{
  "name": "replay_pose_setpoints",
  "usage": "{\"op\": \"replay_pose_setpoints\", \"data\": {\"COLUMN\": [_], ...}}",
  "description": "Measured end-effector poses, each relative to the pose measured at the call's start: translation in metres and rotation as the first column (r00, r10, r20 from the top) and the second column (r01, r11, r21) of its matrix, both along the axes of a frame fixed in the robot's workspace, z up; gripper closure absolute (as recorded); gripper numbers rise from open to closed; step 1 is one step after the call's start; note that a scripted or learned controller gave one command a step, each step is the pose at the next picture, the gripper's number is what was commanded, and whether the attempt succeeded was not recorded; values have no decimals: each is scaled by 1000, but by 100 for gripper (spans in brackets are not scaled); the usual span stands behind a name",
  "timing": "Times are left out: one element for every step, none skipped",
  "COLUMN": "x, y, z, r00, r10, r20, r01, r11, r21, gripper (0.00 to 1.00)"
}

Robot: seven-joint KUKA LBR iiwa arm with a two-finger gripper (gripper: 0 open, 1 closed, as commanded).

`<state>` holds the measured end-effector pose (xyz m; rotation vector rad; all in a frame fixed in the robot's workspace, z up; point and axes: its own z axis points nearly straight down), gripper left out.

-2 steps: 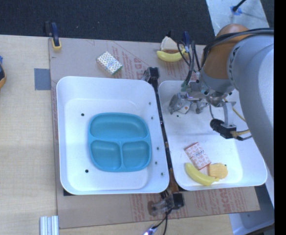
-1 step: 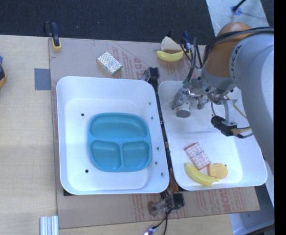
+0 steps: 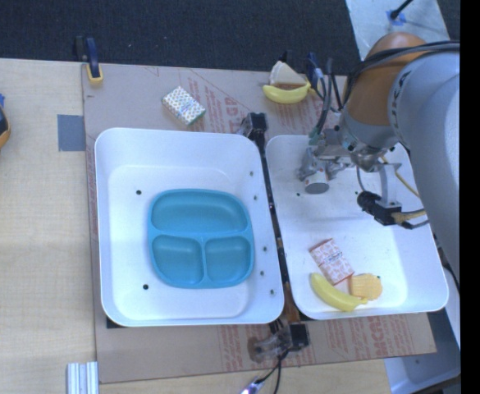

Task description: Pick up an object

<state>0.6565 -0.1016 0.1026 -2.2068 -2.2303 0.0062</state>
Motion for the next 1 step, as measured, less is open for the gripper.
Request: {"op": "replay_pose_setpoints", "data": {"x": [-30], "y": [55], "z": [107], "r00": [1000], "r10": [-5], "r20": [6], "r01": [5], "r11": [1000], "r21": [1], "gripper": [100]}}
